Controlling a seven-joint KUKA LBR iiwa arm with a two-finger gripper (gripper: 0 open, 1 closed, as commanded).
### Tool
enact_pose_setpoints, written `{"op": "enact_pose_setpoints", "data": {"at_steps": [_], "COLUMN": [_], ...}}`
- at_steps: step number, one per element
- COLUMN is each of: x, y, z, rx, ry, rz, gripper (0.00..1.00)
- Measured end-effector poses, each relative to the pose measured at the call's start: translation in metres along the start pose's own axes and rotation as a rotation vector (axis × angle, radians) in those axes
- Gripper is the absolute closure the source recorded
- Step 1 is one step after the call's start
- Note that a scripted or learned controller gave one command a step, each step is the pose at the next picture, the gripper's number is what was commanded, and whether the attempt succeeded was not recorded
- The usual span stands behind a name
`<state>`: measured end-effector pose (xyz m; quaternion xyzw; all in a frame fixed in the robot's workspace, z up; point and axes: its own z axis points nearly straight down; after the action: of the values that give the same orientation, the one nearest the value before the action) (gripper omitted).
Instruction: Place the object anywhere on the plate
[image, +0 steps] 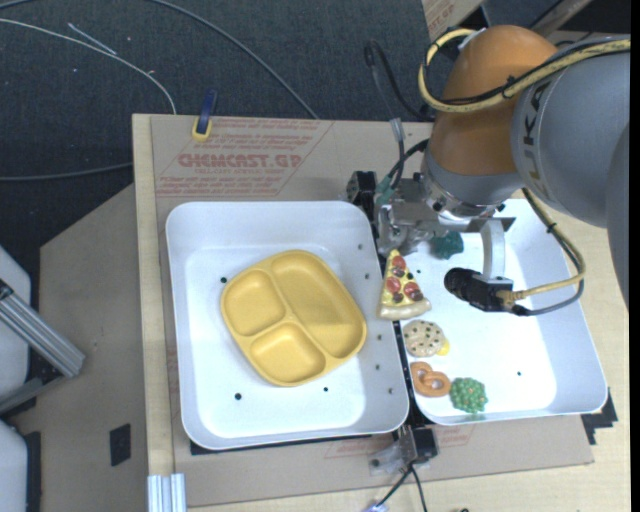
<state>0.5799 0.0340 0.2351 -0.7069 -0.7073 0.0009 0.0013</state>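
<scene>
A yellow plate (292, 316) with three compartments lies in the left bin (190, 400). Toy foods lie along the left side of the right bin (560, 390): a pizza slice (402, 288), a cookie (424, 338), a pretzel (431, 379) and a green broccoli (468, 394). A small teal piece (447, 243) sits further back. My gripper (396, 232) hangs at the back left of the right bin, just above the pizza slice's tip and next to the wall between the bins. The wrist hides what is under it.
The grey arm with its orange band (490, 70) covers the back of the right bin. A dark part on a yellow cable (476, 288) hangs beside the pizza slice. A cardboard sheet (250, 155) lies behind the left bin.
</scene>
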Motion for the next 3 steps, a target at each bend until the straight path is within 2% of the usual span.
{"op": "enact_pose_setpoints", "data": {"at_steps": [1,2,3], "x": [0.048,0.085,0.135], "y": [-0.011,-0.034,-0.054], "z": [-0.003,-0.001,0.018], "rx": [0.000,0.001,0.001], "ry": [0.001,0.000,-0.001], "rz": [-0.003,-0.001,-0.001], "gripper": [1.00,1.00,1.00]}}
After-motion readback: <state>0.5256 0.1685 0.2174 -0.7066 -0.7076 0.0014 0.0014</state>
